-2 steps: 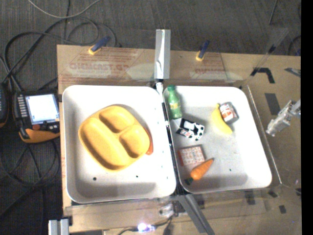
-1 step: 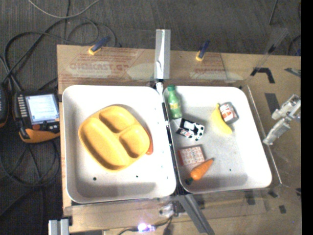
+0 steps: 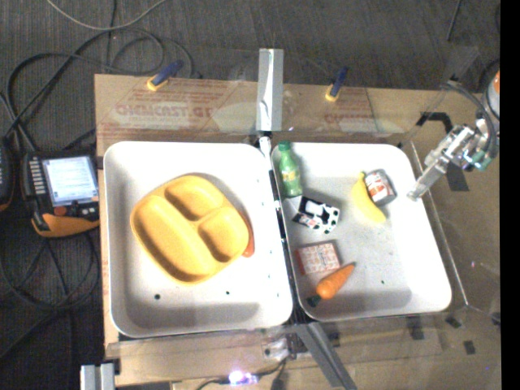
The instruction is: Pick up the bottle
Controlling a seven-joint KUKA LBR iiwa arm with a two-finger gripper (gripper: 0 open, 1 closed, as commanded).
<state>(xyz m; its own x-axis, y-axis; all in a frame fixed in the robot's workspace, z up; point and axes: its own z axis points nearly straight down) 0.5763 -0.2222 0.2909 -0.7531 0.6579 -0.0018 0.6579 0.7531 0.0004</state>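
Counted on the bench [image 3: 162,108]: two white bins, left bin [image 3: 114,242] and right bin [image 3: 422,291], touching along a shared middle wall.

In the left bin, two things: one yellow plate [image 3: 192,227] with three compartments, and one small orange-red bit [image 3: 249,244] tucked against the plate's right edge (mostly hidden behind it, too little showing to name).

In the right bin, six things:
- One green bottle [image 3: 288,169], lying in the far left corner, lengthwise along the middle wall and just beside it, cap toward the far rim.
- One black-and-white patched item [image 3: 317,214], near the bottle's lower end, shape hard to make out.
- One banana [image 3: 367,201], with one small red-and-white can [image 3: 379,187] touching its upper right side; label unreadable.
- One pinkish flat pack [image 3: 318,258], print too blurred to read.
- One carrot [image 3: 335,280], just below the pack, tip pointing up and right.

One gripper [image 3: 416,192], reaching in from the right, hanging over the right bin's right rim, well apart from the bottle, closest to the can. Cannot tell whether open or closed: too small and pale against the bin. Nothing seen in its grasp. Arm behind it cut off at the frame edge.

Two blue-and-yellow clamps [image 3: 164,75] at the bench's far edge.
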